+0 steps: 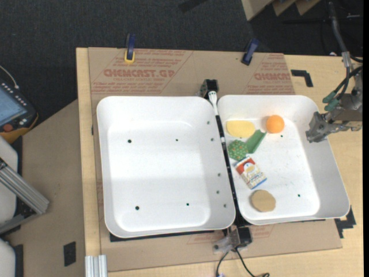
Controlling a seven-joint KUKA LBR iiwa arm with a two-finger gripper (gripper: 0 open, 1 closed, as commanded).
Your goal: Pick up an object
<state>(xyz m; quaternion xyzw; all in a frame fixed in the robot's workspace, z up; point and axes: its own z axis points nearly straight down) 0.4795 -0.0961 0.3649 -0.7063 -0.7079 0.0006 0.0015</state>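
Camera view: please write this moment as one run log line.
gripper: over right bin's right rim | holding: nothing seen | orange ball, brown disc: in right bin

One fixed camera looks down at a slant from above the worktop point(173, 62), seeing both white bins point(155, 111) whole.

Dark speckled carpet floor point(52, 22) around a cardboard-covered bench top point(173, 68), blue clamps point(130, 41) at its far edge.

Cardboard sheet point(173, 65): red print "CHEMCAST GP", repeated at right.
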